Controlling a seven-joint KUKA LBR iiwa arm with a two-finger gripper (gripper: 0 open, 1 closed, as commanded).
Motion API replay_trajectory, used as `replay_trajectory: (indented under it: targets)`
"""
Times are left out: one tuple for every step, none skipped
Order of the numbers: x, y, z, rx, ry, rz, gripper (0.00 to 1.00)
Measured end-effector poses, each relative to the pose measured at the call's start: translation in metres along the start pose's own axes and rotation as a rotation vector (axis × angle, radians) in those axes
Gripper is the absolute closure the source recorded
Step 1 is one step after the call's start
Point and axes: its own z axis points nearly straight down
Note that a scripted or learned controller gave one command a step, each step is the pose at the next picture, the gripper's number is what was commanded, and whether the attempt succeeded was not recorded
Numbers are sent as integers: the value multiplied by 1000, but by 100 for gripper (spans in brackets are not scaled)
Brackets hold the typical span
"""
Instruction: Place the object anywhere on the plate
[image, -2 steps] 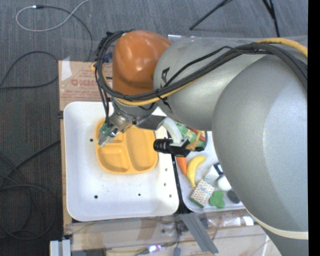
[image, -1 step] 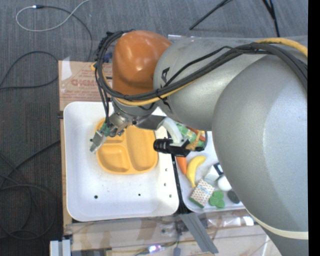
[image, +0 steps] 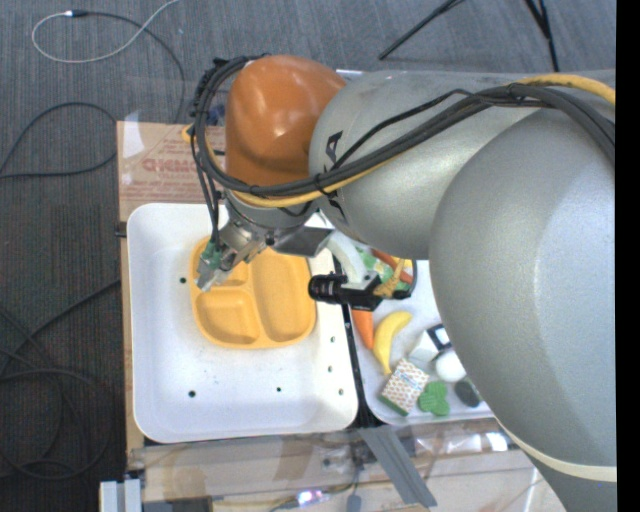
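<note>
A yellow plate (image: 262, 308) with compartments lies in the left white bin (image: 165, 385), toward its upper right. My gripper (image: 211, 266) hangs over the plate's upper left rim, reaching down from under the orange wrist band (image: 275, 115). Something small and green (image: 212, 260) shows at the gripper's tip, too small to tell what it is or whether it is held. The arm hides the plate's far edge.
The right bin (image: 372, 408) holds a banana (image: 392, 333), a carrot (image: 364, 327), a checkered box (image: 404, 385), a green item (image: 435, 400) and other small things. The big grey arm covers most of that bin. A cardboard sheet (image: 150, 170) lies behind the left bin.
</note>
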Motion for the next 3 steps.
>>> replay_trajectory:
  targets:
    - [0, 0, 0, 0, 0, 0, 0]
    - [0, 0, -7, 2, 2, 0, 100]
    - [0, 0, -7, 3, 2, 0, 0]
